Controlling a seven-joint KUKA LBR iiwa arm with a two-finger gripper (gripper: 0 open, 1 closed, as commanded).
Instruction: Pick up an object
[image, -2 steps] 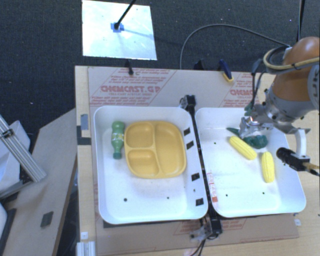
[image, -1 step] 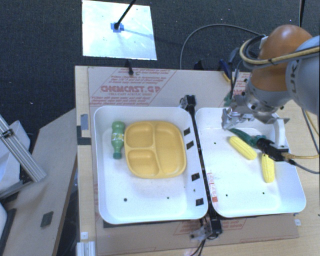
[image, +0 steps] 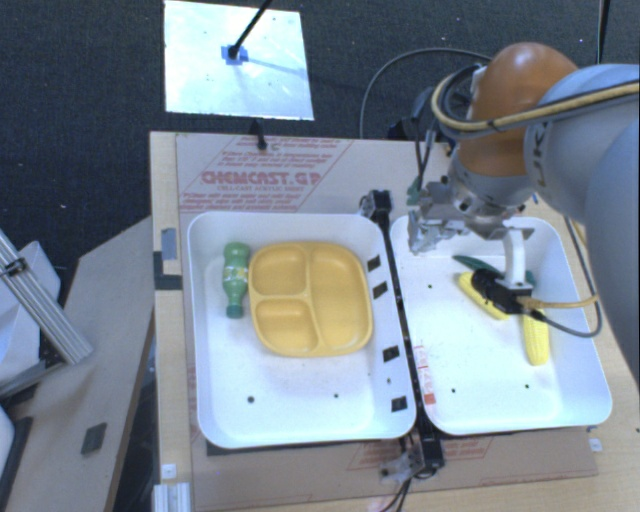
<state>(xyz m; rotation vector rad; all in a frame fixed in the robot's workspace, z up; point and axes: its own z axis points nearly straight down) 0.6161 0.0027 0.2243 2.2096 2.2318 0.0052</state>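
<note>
1. Approach is the step in hand, by my reading. The gripper hangs over the far left corner of the right bin, close to the divider between the two bins. Nothing can be seen in its grasp.
2. How far the gripper is open cannot be told from this slanted view, since the wrist hides too much of it.
3. Candidates in the right bin are a corn cob near the right wall, lying roughly lengthwise toward the camera, and a yellow-and-green item nearer the bin's middle. Robot hardware covers the gap between them, so I cannot tell whether they are joined.
4. The yellow-and-green item is the closer target. It lies near the gripper, a little toward the camera and to the right.
5. The next move probably calls for a short sideways shift over the chosen thing. The gripper would then turn so that it closes across the narrow width, and come straight down.
6. The cob is slim, pale yellow and rounded, tapering toward its near end. It looks likely to roll or slip if pinched off-centre.
7. The left bin holds a green bottle touching a yellow divided plate. Both are well apart from the gripper and look like poorer choices now.
</note>
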